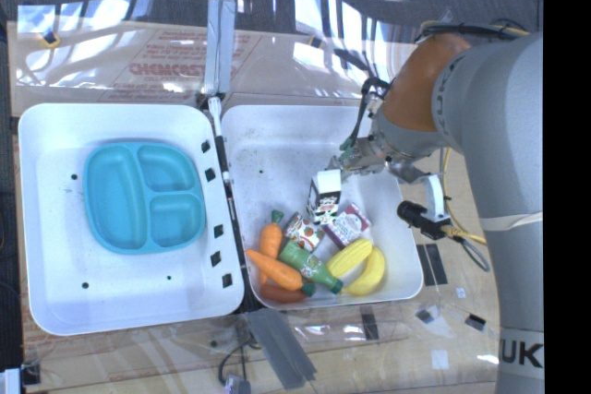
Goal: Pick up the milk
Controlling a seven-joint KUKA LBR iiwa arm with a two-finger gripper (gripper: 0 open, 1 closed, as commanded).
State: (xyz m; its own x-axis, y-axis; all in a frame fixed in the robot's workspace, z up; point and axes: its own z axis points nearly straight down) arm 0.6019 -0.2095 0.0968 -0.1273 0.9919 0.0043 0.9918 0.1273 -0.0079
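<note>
Nearest the camera, the right bin has a crowded pile along its front wall: two smooth orange carrots, a green bottle, a corn cob with bumpy yellow kernels, a glossy curved banana, and two small printed cartons leaning on each other. Just behind that pile is the milk, a small boxy white carton with a cow-spot print, standing roughly upright with its top touching or right under the gripper. I honestly cannot tell how wide the fingers are or whether they've got anything, the wrist hides them. For the grab itself I'd say come straight down over the carton's flat sides, not the gabled top, and keep clear of the cartons beside it so nothing gets dragged along. It looks like light plastic or card, so it could tip or slide on the slick bin floor. Off in the left bin sits a smooth blue divided plate, well apart from all this.
</note>
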